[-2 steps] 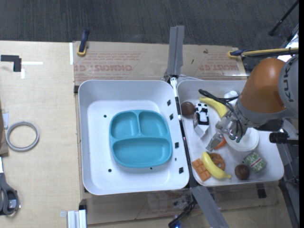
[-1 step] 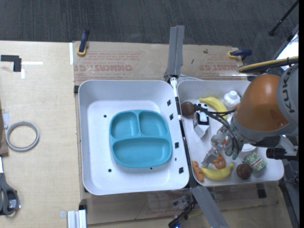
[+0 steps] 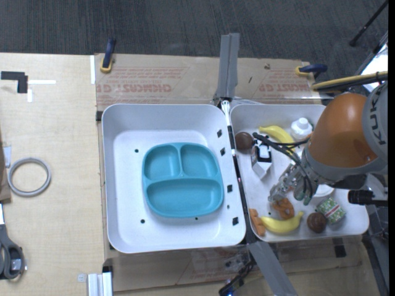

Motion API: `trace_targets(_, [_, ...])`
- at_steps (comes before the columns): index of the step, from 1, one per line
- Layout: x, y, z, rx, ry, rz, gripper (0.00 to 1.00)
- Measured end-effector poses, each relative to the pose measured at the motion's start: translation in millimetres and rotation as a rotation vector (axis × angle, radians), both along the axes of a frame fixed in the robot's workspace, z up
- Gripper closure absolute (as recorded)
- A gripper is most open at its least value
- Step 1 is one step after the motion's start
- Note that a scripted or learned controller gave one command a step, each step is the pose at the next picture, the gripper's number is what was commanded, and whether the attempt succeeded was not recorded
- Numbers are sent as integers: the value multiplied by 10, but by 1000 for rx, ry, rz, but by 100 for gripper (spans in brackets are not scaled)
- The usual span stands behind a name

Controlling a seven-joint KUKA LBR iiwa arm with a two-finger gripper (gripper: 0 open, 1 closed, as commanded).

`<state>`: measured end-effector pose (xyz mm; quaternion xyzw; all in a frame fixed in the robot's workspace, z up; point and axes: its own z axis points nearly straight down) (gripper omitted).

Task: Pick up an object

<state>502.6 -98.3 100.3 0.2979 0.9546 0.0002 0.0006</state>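
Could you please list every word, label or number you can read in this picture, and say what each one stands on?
"KU": large dark letters on the arm's pale casing at the right edge, cut off by the frame.
Red lettering, upside down, on the brown cardboard behind the bins: too blurred to read reliably.
Wrapper of the small packet in the right bin: too small to read.

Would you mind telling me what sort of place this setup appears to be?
Probably a robotics lab bench for grasping trials: a grey-and-orange arm reaches into a white bin of toy food, a second bin holds a blue divided plate, and clamps hold taped cardboard.
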Motion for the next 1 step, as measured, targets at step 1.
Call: trace_targets(1, [652,233,1460,-1,-2,45,100])
